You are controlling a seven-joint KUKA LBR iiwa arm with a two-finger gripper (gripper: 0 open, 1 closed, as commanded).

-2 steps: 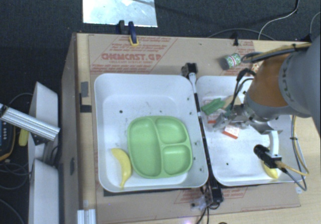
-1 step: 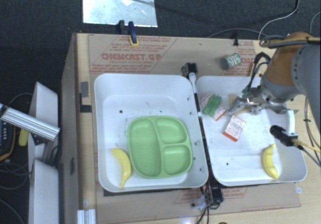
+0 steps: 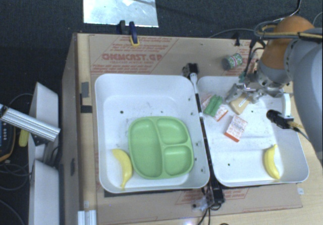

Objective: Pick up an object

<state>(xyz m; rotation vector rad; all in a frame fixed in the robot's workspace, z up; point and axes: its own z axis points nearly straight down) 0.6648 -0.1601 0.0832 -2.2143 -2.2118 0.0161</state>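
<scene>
The arm (image 3: 303, 62) appears to be in the reaching step, its gripper (image 3: 246, 93) low at about eleven o'clock in the right bin (image 3: 298, 166), over a tan block (image 3: 238, 105). Whether its fingers are open or closed on anything cannot be told. Next it likely needs a sure closure, then a straight lift. The block looks small, pale and angular.

One fixed camera looks down at a slant on both white bins (image 3: 151, 85), arm (image 3: 308, 67) entering right.
</scene>
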